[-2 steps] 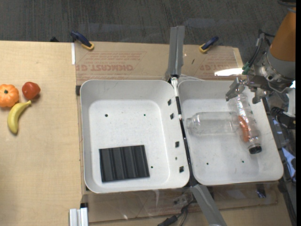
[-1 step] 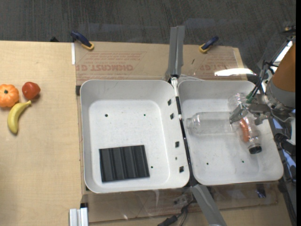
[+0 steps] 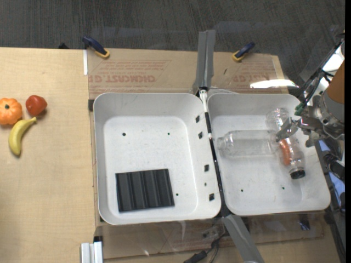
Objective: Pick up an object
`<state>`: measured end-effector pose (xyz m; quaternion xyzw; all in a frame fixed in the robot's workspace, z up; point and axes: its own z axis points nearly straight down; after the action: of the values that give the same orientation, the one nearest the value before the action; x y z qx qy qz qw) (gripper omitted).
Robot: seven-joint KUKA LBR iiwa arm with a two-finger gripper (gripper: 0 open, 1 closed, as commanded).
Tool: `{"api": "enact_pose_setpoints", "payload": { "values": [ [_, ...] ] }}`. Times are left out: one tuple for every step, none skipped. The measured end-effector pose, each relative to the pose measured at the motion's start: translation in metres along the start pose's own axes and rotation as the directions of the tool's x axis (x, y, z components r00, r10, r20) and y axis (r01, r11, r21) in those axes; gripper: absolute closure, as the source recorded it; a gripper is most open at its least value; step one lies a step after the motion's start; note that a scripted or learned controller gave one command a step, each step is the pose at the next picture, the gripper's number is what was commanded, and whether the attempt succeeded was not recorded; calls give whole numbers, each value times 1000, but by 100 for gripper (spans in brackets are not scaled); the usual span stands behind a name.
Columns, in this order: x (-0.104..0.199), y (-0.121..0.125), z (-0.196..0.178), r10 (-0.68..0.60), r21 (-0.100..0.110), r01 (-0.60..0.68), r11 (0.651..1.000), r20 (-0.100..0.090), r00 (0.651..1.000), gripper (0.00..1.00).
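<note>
Right bin [image 3: 263, 201] holds clear bottles [image 3: 247, 144] — hand [image 3: 303, 126] blurred at its edge, grip unreadable.

Two white bins sit side by side on the desk [image 3: 44, 201]: the left bin [image 3: 101, 147] and the right bin [image 3: 241, 201]. Inside the left bin lies one black ribbed tray [image 3: 145, 189], near its front wall. The right bin holds two clear plastic bottles: one lying on its side [image 3: 244, 144] toward the left bin, and one with an orange label and dark cap [image 3: 288, 152] farther from the left bin. To the left of the left bin are three pieces of fruit: one orange [image 3: 9, 112], one red apple [image 3: 36, 105], one banana [image 3: 18, 136]. Behind the bins, two blue-and-orange clamps [image 3: 94, 46] [image 3: 243, 50] grip one cardboard sheet [image 3: 142, 73].
</note>
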<state>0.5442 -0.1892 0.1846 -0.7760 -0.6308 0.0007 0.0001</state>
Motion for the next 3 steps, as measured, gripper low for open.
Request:
{"api": "enact_pose_setpoints", "payload": {
  "values": [
    [-8,21,50,-65,-43,65,997,5,998,0],
    [-7,60,90,-170,-8,170,985,-2,985,0],
    [-7,60,80,-171,-8,171,985,-1,985,100]
  ]
}}
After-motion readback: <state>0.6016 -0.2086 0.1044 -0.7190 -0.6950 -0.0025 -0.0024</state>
